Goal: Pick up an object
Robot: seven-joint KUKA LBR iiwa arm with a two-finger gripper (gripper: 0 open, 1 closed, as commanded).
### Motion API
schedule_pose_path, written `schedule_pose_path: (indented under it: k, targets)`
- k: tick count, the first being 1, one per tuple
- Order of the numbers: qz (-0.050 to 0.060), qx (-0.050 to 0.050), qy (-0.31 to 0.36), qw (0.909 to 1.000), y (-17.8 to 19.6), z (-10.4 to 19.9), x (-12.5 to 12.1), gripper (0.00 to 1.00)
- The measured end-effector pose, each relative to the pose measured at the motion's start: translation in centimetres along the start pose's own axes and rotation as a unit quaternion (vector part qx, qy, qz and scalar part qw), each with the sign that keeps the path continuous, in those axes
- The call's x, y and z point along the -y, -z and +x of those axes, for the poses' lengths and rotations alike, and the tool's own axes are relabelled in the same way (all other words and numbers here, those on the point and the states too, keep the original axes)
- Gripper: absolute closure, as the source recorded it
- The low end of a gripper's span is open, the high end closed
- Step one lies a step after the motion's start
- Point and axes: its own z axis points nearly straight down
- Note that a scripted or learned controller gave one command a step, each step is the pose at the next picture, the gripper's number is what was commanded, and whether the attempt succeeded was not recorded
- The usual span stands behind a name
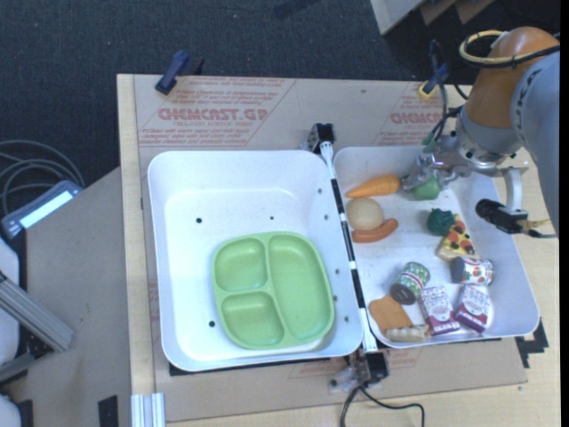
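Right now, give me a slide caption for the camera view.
KUKA arm's tool low over a green toy beside the carrot in the right bin; green divided tray in the left bin.

Grey arm [533,96], orange band [502,78], yellow cable looped on top

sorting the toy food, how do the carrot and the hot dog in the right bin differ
The carrot is orange and tapers to a point; the hot dog is redder, blunt at both ends and slightly curved. The carrot lies farther back, nearer the end effector; the hot dog lies in front of the round beige item. Both lie flat in the right bin.
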Motion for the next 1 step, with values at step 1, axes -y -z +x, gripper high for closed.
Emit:
schedule_pose_path:
  k: [1]
  targets:
    - [-0.005,0.0,0.0,1.0,9.07,9.91,-0.14,1.0]
